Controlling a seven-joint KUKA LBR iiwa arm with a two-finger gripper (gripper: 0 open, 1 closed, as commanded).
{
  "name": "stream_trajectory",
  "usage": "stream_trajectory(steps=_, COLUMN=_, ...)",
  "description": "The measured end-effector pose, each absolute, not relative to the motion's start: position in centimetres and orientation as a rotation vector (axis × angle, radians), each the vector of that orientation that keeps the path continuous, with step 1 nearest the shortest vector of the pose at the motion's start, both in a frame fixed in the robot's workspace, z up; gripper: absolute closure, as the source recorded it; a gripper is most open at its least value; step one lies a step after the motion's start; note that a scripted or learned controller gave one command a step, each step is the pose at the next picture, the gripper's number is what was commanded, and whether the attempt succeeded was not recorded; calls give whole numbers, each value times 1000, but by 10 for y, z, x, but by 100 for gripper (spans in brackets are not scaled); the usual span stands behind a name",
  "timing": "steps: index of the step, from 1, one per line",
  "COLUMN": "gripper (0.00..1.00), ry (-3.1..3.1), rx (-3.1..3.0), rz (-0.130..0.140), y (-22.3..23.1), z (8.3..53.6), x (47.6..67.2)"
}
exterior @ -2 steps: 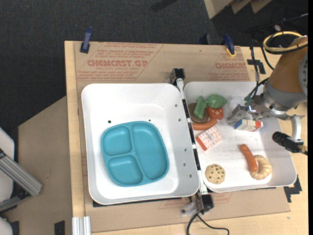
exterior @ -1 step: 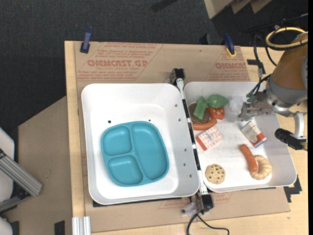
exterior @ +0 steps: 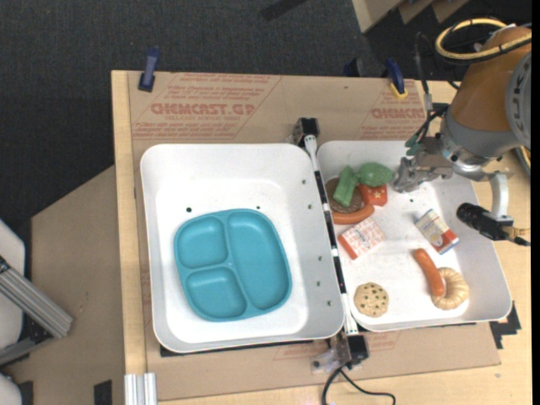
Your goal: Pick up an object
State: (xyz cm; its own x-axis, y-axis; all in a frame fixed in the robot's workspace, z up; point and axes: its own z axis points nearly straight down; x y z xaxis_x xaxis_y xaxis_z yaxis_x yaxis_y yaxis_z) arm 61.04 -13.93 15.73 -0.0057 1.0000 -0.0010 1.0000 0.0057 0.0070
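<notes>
The grey arm with the orange band reaches in from three o'clock, and its jaws point(exterior: 411, 175) hang over the upper part of the right-hand shallow white bin point(exterior: 485, 306); I cannot tell whether they are parted or closed, and nothing shows between them. Just at nine o'clock of them sits a cluster: a green leafy plastic vegetable point(exterior: 374, 174), a small red tomato-like piece point(exterior: 376, 195) and a curved brown sausage point(exterior: 350, 215). Toward six o'clock lie a red-and-white packet point(exterior: 360, 240), a small white carton point(exterior: 435, 229), an orange hot dog point(exterior: 428, 272) touching a tan ring doughnut point(exterior: 451, 290), and a round chocolate-chip cookie point(exterior: 370, 299). On the worktop point(exterior: 211, 99), the left-hand shallow white bin point(exterior: 211, 167) holds a teal three-compartment plastic tray point(exterior: 232, 262).
</notes>
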Motion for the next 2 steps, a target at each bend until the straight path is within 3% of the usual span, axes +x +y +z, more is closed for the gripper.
stream_trajectory(steps=1, gripper=0, ry=2221, rx=2219, rz=1, y=-143, z=154, x=609)
stream_trajectory(steps=2, gripper=0, ry=2230, rx=2222, rz=-4, y=-98, z=101, x=612)
